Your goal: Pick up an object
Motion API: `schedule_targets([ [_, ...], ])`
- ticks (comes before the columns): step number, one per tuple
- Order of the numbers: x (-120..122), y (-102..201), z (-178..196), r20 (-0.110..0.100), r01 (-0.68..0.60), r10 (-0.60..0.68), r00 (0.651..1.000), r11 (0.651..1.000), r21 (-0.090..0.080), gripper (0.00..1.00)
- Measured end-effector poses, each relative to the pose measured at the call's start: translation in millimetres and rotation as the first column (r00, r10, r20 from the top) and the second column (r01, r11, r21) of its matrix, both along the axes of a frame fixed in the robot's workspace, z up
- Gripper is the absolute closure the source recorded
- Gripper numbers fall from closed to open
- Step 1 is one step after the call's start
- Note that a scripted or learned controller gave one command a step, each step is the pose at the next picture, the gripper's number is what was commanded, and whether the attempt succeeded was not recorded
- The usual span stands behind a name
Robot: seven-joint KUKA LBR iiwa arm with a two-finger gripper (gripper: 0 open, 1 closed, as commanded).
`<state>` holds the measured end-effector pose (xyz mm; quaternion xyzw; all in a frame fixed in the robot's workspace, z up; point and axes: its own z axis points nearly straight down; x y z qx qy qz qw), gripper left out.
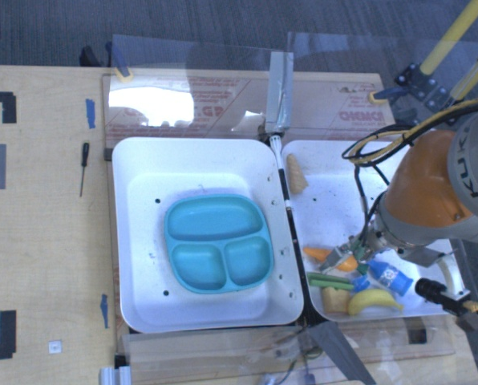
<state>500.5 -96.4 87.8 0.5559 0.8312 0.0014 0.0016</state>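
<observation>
I have the arm (431, 191) reaching in from the right over the right bin (327, 175), with the gripper (358, 253) down low among the small cluster of toy food at the bin's near end. From this angle the wrist hides most of the gripper, so I cannot tell how it is set, and I see nothing clearly caught in it.

The things lie packed together. An orange piece (334, 257) sits touching or just beside the gripper on its left. A green stick (332, 281) lies just below that, long axis running left to right, slightly tilted. The blue bottle (390, 277) lies just right of and below the gripper, slanting down to the right. The banana (374, 301) and a tan piece (334, 298) rest nearest the front wall. A pale roll (296, 175) lies well apart, up by the divider.

My judgement: the orange piece is the nearest candidate, lying to the gripper's left, so the pick turns on a small leftward correction, not a reach. The crowding risks nudging neighbours.

The left bin (135, 215) holds a blue tray (216, 241).
</observation>
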Motion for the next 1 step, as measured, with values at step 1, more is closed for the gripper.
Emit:
schedule_targets([
  [1,2.1,-0.1,11.6,0.007,0.001,-0.001,1.0,1.0,-0.001,1.0],
])
